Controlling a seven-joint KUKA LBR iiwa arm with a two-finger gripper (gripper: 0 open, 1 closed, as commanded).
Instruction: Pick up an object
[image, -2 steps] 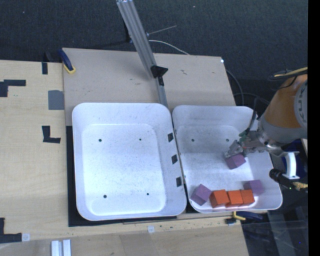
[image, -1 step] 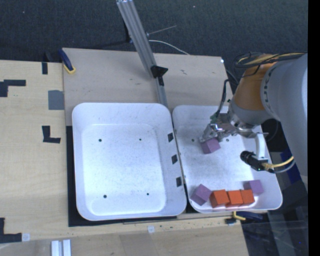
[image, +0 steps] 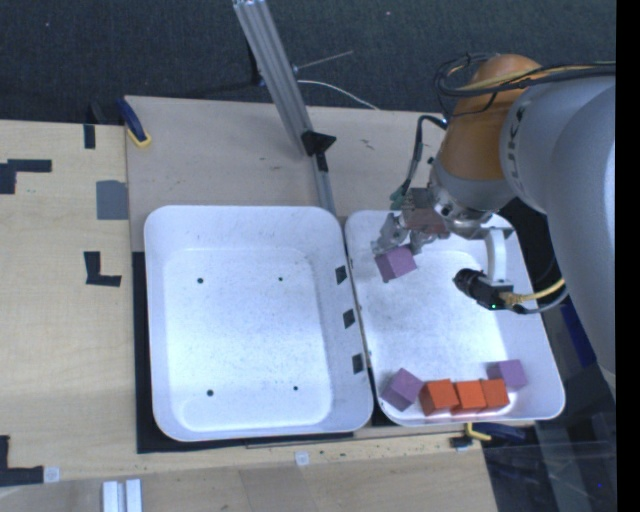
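Note:
My gripper (image: 400, 243) hangs over the far left part of the right bin (image: 450, 300), shut on a purple block (image: 397, 263) that sits between its fingers and is lifted off the bin floor. Along the bin's near edge lie a purple block (image: 404, 386), a row of orange blocks (image: 464, 396) and a second small purple block (image: 509, 373).
The left bin (image: 245, 320) lies beside the right one, sharing a rim with black clips (image: 349, 318). A slanted metal pole (image: 285, 90) rises behind the bins. The arm's grey body and orange band (image: 490, 110) fill the upper right.

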